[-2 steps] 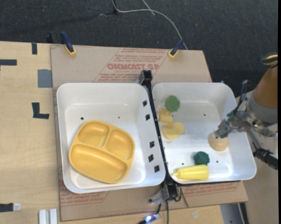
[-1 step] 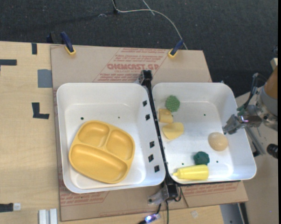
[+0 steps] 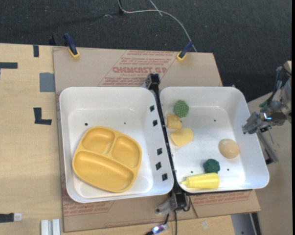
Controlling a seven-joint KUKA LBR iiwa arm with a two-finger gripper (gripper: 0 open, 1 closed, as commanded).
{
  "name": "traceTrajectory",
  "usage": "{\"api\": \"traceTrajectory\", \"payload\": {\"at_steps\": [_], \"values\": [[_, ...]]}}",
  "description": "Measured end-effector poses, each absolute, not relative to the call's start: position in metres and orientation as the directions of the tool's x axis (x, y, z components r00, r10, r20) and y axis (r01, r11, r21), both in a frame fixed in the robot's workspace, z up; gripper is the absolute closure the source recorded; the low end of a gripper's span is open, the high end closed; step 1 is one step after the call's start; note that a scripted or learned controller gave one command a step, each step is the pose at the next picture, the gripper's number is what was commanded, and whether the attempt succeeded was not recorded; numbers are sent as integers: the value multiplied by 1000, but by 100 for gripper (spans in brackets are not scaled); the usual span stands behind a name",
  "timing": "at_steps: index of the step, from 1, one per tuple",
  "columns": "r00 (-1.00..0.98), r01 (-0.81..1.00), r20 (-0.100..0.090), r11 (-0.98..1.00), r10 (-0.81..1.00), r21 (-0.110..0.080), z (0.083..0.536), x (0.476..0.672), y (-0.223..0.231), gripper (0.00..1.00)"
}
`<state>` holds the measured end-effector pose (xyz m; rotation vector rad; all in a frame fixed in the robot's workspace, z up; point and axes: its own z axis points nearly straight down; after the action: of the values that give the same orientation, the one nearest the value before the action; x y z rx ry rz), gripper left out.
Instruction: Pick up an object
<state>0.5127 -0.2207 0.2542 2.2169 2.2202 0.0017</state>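
Gripper [image 3: 264, 117] sits at right edge of frame, just outside the right bin [image 3: 238, 94], beyond its right wall. Can't tell how the jaws stand, too small and blurred. Nothing seen held.

Candidates all in right bin: green bumpy ball [image 3: 181, 108] upper left, two pale yellow pieces [image 3: 179, 131] just below it near the divider, beige egg-shaped object [image 3: 229, 148] right of centre, dark green object [image 3: 211, 166] touching a yellow corn-like piece [image 3: 202, 181] at the lower wall. Left bin [image 3: 69, 102] carries a yellow divided tray [image 3: 107, 158].

Judgement: approach step, no grasp yet. The egg is nearest to the gripper and stands apart from the others, so easiest target. Do it well: come over the wall, centre above the egg, descend straight, close across its narrow side. It's round and smooth, so likely to slip or roll if off-centre. Avoid the corn and dark green pair: touching, and tight to the wall.
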Motion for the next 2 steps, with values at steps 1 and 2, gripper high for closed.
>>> {"api": "traceTrajectory", "payload": {"at_steps": [1, 2], "values": [[-7, 1000, 1, 7, 1000, 1, 261, 523, -166, 100], [-7, 1000, 1, 7, 1000, -2, 246, 536, -110, 100]]}}
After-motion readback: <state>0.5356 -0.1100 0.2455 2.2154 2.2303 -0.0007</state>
